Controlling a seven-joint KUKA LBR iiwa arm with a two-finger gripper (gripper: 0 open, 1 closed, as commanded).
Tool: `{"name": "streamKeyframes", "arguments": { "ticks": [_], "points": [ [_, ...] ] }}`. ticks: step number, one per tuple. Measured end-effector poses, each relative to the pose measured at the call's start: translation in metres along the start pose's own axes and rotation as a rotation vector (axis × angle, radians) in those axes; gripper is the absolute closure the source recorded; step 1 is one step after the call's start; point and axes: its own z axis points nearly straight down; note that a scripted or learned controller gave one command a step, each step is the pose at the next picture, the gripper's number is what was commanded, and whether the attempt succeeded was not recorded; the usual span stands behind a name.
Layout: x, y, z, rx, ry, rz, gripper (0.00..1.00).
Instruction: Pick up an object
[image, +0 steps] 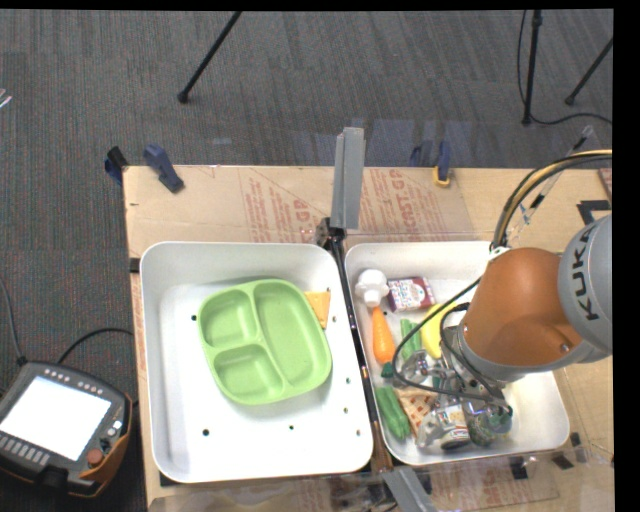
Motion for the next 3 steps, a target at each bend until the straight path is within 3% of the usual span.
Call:
{"name": "streamKeyframes", "arguments": {
  "ticks": [1, 2, 3],
  "points": [
    [-0.052, 0.0, -0.001, 0.0, -0.003, 0.171, 0.0],
    [0.01, 0.007, -0.001, 0.001, -0.004, 0.372, 0.0],
    [-0.027, 0.003, -0.001, 0.0, -0.002, 0.479, 0.0]
  ]
}}
